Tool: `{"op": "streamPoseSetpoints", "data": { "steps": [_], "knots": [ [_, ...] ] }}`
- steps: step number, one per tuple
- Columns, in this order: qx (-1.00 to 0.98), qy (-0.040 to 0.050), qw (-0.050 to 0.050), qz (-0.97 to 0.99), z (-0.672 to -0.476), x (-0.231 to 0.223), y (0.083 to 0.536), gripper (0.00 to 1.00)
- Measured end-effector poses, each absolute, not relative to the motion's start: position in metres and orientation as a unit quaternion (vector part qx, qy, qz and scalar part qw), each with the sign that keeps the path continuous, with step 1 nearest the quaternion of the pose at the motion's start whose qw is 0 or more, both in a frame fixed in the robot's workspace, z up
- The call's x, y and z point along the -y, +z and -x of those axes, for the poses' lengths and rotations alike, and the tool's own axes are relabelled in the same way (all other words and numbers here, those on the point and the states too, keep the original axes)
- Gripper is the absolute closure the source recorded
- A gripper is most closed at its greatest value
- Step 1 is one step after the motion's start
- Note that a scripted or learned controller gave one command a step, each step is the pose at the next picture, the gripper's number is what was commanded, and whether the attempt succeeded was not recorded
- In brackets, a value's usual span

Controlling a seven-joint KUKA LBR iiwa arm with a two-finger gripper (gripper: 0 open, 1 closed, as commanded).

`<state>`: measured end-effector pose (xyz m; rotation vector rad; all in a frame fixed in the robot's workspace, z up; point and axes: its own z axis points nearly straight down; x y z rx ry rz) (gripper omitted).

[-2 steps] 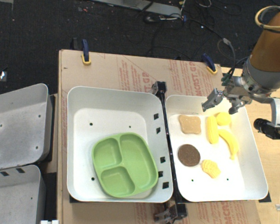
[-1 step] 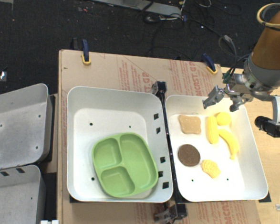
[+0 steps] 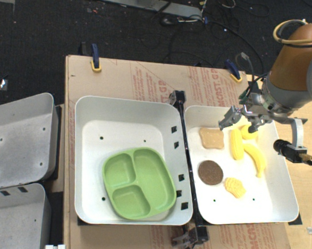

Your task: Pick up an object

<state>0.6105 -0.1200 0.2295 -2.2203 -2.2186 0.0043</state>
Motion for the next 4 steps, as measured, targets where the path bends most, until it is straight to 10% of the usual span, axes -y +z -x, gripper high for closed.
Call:
{"op": "streamPoseSetpoints", "data": {
  "steps": [2,3,4],
  "knots": [
    [0.708,0.0014,0.002,0.706,-0.618,0.115,0.113,0.0],
    [0.707,-0.0001,-0.001,0.707,-0.619,0.116,0.127,1.0],
    [0.708,-0.0014,-0.002,0.706,-0.629,0.115,0.181,1.0]
  ]
}}
